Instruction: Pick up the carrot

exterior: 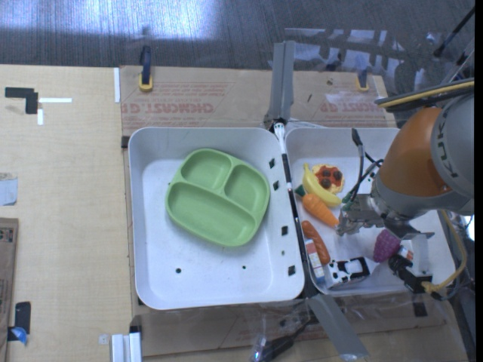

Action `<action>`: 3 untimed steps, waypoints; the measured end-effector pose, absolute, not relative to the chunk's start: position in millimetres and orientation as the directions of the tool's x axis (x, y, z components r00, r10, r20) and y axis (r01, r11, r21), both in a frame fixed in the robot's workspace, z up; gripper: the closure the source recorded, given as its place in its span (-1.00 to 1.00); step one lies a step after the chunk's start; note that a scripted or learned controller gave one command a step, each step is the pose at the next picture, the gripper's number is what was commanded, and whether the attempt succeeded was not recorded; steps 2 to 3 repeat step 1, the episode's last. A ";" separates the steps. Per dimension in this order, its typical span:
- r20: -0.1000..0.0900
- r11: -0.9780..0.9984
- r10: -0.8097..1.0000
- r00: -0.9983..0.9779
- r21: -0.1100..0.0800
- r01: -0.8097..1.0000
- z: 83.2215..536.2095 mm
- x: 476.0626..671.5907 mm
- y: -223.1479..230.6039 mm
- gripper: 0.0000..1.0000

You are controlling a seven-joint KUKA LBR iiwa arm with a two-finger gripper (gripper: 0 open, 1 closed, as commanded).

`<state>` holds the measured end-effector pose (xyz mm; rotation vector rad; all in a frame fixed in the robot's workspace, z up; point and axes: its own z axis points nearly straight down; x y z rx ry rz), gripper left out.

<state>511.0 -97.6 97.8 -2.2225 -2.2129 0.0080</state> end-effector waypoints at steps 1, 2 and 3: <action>-0.003 -0.243 0.970 0.243 -0.004 0.970 190.0 518.9 -37.3 1.00; -0.003 -0.243 0.970 0.243 -0.004 0.970 190.0 518.9 -37.3 1.00; -0.003 -0.243 0.970 0.243 -0.004 0.970 190.0 518.9 -37.3 1.00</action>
